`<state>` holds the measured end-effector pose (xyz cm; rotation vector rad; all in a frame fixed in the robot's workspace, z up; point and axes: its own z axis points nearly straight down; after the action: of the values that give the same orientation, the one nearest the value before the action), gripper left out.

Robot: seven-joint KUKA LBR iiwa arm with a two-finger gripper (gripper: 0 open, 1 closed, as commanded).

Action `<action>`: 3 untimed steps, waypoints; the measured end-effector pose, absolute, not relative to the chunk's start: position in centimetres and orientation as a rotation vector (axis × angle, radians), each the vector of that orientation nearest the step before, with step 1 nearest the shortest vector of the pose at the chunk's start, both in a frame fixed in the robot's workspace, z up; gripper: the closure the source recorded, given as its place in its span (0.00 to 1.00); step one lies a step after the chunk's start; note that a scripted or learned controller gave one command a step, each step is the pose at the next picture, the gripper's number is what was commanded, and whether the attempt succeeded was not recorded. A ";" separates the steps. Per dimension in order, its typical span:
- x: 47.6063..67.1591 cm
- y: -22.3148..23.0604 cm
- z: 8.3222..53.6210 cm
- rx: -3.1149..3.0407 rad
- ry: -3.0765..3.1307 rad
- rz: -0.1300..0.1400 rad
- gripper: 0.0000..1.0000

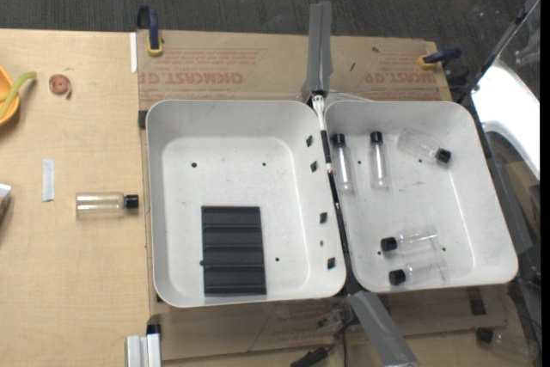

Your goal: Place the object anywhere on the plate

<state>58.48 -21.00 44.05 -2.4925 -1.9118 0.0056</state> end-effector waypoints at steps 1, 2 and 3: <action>65.9 -13.9 44.0 -2.604 -1.757 0.007 0.00; 65.9 -20.6 44.0 -2.784 -1.455 0.007 0.00; 66.0 -21.2 44.0 -2.903 -1.199 0.006 0.00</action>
<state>65.96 -21.21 44.01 -2.9027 -1.1992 0.0058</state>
